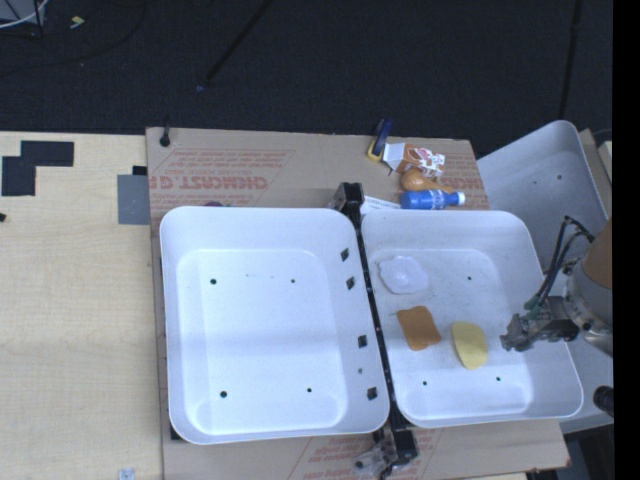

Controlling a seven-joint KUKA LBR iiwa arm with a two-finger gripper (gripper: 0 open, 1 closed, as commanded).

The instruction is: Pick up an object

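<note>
Reaching in over the right bin (455, 230) from its right rim, the gripper (515, 338) hangs low just beside the yellow oblong piece (469, 345), probably lining up on it as the nearest thing to grasp; whether it is parted or closed I cannot tell (too small and dark here), and nothing shows clamped in it. An orange-brown block (418, 327) lies just left of the yellow piece and a clear round lid-like thing (401, 274) nearer the bin's far-left corner, all loose on the floor, so each stays free for picking.
</note>
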